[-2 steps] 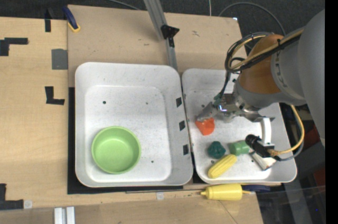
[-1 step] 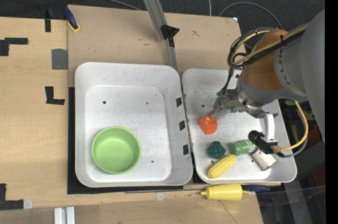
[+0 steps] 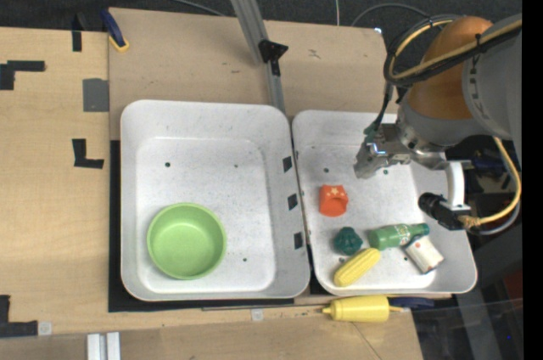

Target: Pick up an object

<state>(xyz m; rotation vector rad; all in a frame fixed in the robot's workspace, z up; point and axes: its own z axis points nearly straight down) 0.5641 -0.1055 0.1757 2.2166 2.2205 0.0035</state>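
In the right bin (image 3: 339, 133) lie an orange-red block (image 3: 333, 199), a dark green lump (image 3: 346, 241), a yellow corn cob (image 3: 357, 265), a green bottle (image 3: 397, 236) and a small white block (image 3: 424, 253). My gripper (image 3: 370, 162) hangs over the upper middle of that bin, up and to the right of the orange-red block. Nothing shows between it and the bin floor. A light green bowl (image 3: 186, 240) sits in the left bin's near left corner.
The left bin (image 3: 204, 125) lies beside the right one, joined by a dark divider edge. A yellow bottle-like object (image 3: 363, 310) lies on the bench just in front of the right bin. A grey pole (image 3: 246, 2) slants down toward the bins from behind.
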